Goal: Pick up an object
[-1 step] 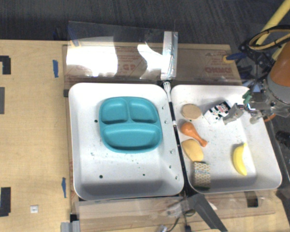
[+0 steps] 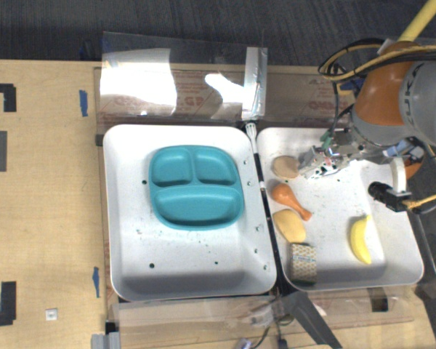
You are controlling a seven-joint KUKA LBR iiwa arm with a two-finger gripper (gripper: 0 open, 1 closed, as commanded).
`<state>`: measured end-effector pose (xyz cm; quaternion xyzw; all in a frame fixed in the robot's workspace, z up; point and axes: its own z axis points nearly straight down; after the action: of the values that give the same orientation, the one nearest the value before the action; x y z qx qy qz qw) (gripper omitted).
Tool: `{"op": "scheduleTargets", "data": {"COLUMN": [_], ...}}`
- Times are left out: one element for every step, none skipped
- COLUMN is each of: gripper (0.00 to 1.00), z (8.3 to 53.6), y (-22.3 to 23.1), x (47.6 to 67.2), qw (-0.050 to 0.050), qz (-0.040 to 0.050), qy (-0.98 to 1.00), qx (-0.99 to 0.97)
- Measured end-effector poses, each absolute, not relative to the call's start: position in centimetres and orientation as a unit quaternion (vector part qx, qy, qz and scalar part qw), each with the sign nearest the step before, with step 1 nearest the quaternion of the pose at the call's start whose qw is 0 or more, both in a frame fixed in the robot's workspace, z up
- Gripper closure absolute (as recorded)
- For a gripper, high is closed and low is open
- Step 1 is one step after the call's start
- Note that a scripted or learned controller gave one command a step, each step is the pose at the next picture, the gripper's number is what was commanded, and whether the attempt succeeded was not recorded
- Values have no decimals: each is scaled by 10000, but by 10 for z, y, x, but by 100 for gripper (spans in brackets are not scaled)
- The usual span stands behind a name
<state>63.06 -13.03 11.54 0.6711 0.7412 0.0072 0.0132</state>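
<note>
Right now the end effector (image 2: pixel 321 163) hangs low in the right bin (image 2: pixel 392 267), near a tan round thing (image 2: pixel 284 166); whether it is spread or pinching is too blurry to tell.

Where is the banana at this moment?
The banana lies in the right bin, near its front right corner, apart from the other items along the bin's left wall.
</note>
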Motion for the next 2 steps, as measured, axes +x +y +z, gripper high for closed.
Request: {"op": "scheduleTargets", "data": {"gripper": [0, 0], "z": [108, 87], "y": [-108, -177], "x": [677, 653], "qw": [188, 26], "qz": [68, 4], "qy": [7517, 7519], "qx": [6592, 6592]}}
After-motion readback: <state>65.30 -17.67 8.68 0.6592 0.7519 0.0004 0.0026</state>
